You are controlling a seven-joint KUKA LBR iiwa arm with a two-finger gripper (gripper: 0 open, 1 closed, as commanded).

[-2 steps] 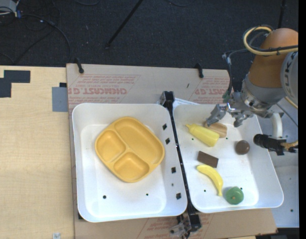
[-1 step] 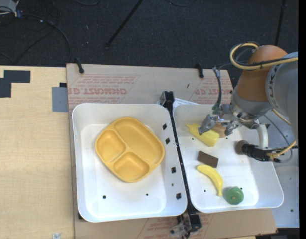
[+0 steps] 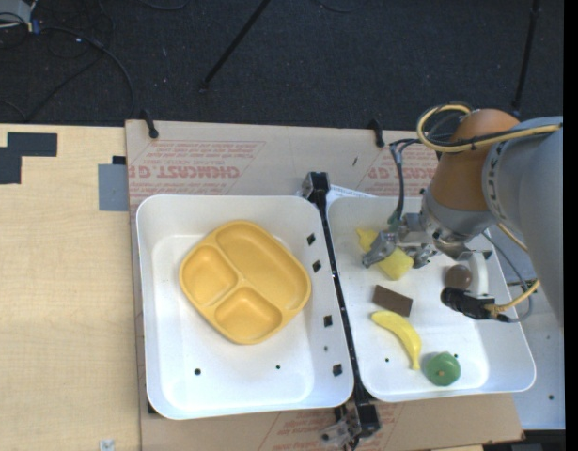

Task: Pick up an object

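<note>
Lowest in frame, right bin (image 3: 514, 383), sits a green apple (image 3: 444, 369), banana (image 3: 401, 334) beside it. Mid-right, the gripper (image 3: 398, 252) spreads open around a yellow block (image 3: 396, 266). I'd close squarely, then lift straight, avoiding the brown block (image 3: 392, 300).

the bench (image 3: 54, 299) is a pale wood-toned surface running from the view's left edge, with a few dark grey patches near its far left corner. a sheet of brown cardboard (image 3: 232, 163) with red printing lies on it, toward its right side, reaching nearly to the far edge. two shallow white bins sit side by side on that cardboard, touching along a black divider strip (image 3: 331, 289). the left bin (image 3: 166, 365) lies toward the middle of the bench; the right bin (image 3: 505, 365) is close to the right edge. beyond the far edge is dark carpeted floor (image 3: 298, 54) with cables.
</note>
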